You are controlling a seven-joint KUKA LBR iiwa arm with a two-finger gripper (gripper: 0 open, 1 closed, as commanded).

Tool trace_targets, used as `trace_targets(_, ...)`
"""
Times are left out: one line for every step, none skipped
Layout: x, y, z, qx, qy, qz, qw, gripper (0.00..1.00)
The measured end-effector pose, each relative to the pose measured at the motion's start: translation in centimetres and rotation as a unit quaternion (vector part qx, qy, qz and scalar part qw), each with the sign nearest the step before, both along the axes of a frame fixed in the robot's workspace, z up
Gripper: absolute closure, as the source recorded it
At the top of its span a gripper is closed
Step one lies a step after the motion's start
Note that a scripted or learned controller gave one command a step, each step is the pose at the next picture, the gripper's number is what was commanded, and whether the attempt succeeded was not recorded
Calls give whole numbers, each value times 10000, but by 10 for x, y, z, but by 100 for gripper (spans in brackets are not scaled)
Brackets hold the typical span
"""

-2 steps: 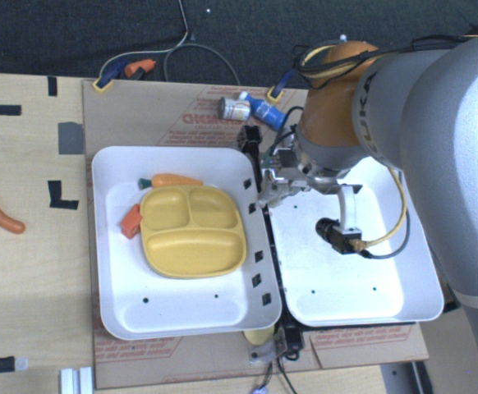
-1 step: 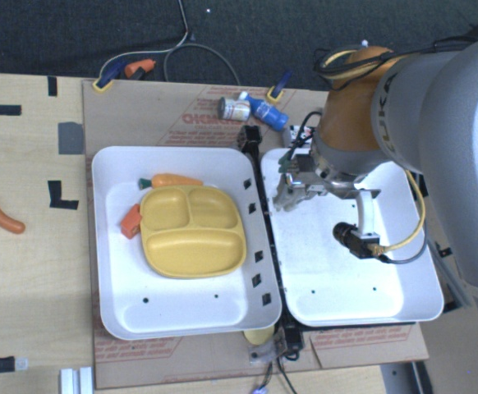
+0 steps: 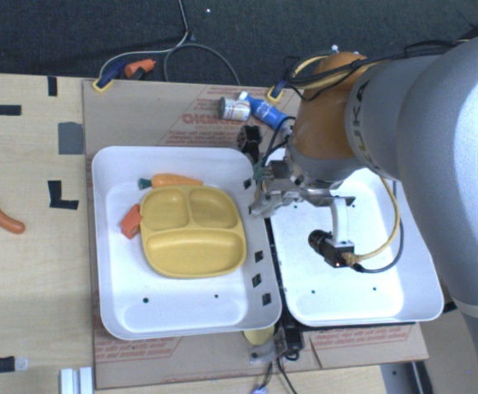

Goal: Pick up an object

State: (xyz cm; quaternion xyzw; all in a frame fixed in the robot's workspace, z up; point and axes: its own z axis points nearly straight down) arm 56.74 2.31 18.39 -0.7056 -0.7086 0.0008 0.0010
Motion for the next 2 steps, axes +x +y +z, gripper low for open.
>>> trace_targets(37,-84,8,-16,-23,-43,10000,100)
trace_targets(35,-80,7,-9,-7,-22,10000,0)
